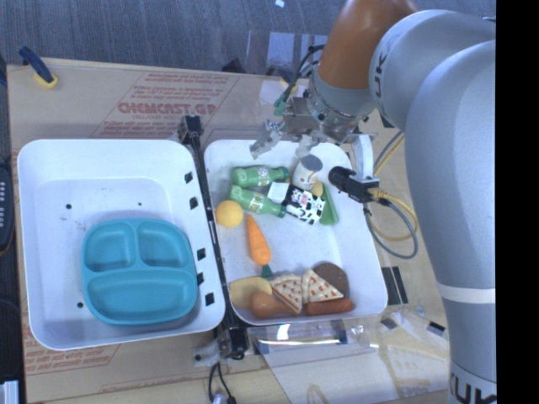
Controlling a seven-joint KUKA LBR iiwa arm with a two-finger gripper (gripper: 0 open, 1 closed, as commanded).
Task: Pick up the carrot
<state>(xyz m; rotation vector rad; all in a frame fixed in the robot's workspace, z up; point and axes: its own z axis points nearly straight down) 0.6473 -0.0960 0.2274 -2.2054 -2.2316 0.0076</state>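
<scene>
The bent arm (pixel 438 124) poises its claw (pixel 286 137) beyond the carrot (pixel 258 241).

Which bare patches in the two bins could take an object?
Left bin: white floor behind and left of the blue tray. Right bin: a strip right of the carrot, before the sandwich pieces. Crowded around the bottles.

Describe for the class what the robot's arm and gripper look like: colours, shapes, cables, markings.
The arm is made of thick, rounded light-grey segments with a glossy orange band above the wrist. Dark letters mark its lower casing. The gripper is a cluster of bare metal parts, with thin wires around it. A black connector sits beside it, trailing a yellowish cable.
</scene>
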